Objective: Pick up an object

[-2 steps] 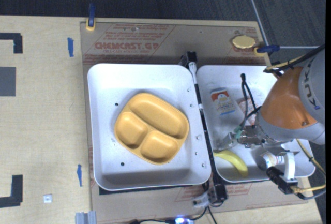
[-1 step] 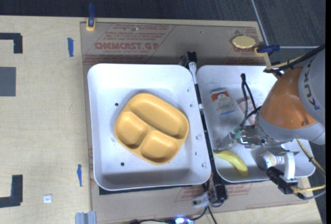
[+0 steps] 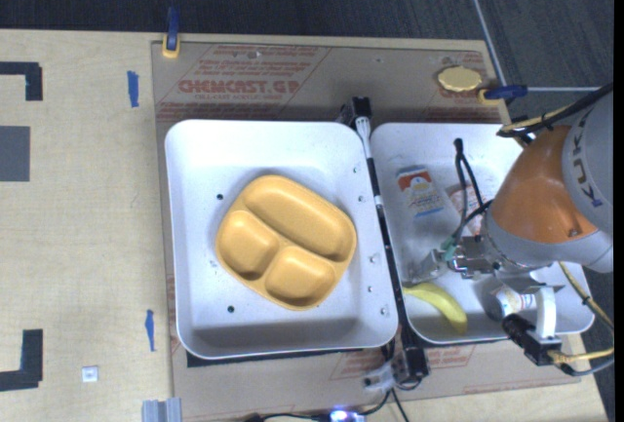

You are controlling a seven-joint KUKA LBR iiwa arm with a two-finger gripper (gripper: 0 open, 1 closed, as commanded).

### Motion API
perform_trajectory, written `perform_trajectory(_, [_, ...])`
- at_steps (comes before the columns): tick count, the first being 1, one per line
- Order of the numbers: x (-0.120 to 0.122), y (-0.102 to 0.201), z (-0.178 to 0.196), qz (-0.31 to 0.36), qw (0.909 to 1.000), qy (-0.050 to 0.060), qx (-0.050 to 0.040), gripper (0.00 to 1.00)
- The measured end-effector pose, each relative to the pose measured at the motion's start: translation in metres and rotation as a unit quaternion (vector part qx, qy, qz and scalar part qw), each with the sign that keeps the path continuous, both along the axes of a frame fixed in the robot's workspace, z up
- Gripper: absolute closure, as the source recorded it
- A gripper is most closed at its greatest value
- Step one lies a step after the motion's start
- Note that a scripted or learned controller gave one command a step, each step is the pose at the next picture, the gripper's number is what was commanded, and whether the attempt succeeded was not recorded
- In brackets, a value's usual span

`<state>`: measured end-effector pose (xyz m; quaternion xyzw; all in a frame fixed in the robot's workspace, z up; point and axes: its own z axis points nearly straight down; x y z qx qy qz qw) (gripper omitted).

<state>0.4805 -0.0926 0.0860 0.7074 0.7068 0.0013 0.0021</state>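
Banana (image 3: 438,304), near end of right bin (image 3: 390,215): light, soft, curved; grasp mid-body. Gripper (image 3: 441,261) above it; finger state cannot be told.

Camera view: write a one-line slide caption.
Gripper low in right bin near banana; yellow tray in left bin.

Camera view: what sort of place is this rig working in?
Likely a robotics lab test bench, not a kitchen: two white bins clamped on a taped, marked board, loose cables, and toy-like items such as a banana and yellow tray.
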Motion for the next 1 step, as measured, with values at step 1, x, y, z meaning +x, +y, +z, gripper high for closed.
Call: perform_trajectory(1, [0.0, -0.0003, 0.0, 0.001, 1.0, 0.0, 0.0003, 0.0])
